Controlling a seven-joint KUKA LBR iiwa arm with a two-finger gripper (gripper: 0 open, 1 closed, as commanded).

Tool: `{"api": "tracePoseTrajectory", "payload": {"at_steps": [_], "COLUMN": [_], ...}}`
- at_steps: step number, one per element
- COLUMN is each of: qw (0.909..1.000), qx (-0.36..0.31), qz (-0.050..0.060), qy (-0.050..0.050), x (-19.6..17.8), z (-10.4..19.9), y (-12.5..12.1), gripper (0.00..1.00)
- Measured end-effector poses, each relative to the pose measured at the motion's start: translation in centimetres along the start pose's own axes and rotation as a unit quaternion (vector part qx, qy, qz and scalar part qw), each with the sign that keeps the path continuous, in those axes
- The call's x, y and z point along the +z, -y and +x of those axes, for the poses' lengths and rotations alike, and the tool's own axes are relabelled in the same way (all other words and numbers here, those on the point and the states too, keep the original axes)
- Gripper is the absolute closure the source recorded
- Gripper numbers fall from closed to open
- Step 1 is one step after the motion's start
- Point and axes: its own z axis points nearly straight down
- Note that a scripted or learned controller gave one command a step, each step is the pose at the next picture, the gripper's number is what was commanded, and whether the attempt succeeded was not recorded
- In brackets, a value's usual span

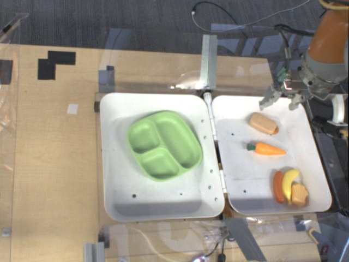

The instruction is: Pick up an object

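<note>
The bread roll (264,124) looks the likeliest target, lying near the far edge of the right bin (240,192), nearest the gripper (282,100). Left bin (117,201) carries the green divided plate (163,144), no concern. The gripper hangs over the right bin's far edge, fingers spread, pinching nothing. Best bet: centre over the roll, straddle its narrow width, descend, then pinch. The carrot (266,149) sits just nearer.
</note>
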Motion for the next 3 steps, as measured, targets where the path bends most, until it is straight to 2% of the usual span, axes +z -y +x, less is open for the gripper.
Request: {"api": "tracePoseTrajectory", "payload": {"at_steps": [1, 2, 3], "qw": [0.9999, 0.9997, 0.9897], "qx": [0.017, 0.023, 0.143], "qz": [0.000, 0.000, 0.000], "qy": [0.000, 0.000, 0.000], "x": [5.3, 13.7, 11.0], "z": [8.7, 3.2, 2.2], "y": [-3.5, 2.3, 2.6], "gripper": [0.00, 0.00, 0.00]}}
